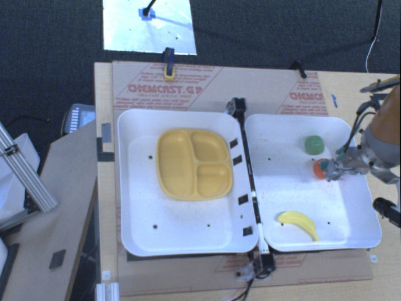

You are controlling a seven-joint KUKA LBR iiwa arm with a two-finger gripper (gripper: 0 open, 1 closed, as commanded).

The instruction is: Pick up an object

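In the right bin (357,231), a small orange-red object (320,168) lies near the middle right. My gripper (336,168) reaches in from the right, low in the bin, with its tip right against that object's right side. The grey arm (382,140) rises behind it at the bin's right wall. A green ball (314,144) rests just above and left of the gripper, apart from it. A yellow banana (299,223) lies near the bin's front edge, well below the gripper.
The left bin (138,224) holds a yellow divided plate (193,163) at its middle. A black-clipped divider (245,180) runs between the bins. Cardboard (188,86) lies under both bins, and a black cable (378,17) hangs at the upper right.
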